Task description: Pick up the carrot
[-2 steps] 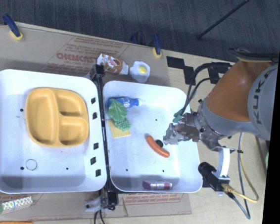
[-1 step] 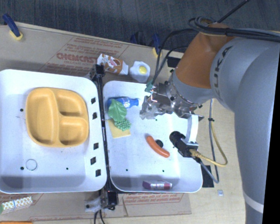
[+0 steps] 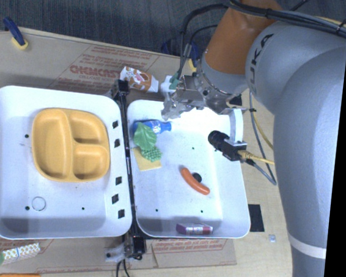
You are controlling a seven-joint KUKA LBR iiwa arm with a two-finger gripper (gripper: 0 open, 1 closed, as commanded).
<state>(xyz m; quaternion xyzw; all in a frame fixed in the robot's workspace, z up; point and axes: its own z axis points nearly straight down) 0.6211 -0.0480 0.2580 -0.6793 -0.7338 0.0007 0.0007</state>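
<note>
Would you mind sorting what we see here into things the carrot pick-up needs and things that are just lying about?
Belongs to the job:
- carrot
- gripper
- right bin that holds the carrot

Just lying about:
- yellow divided plate in the left bin
- green and blue items
- yellow sponge
- small dark red tube

grey arm with orange band reaches in from the right, its gripper [image 3: 171, 108] hanging over the right bin's [image 3: 238, 217] far-left corner.
</note>
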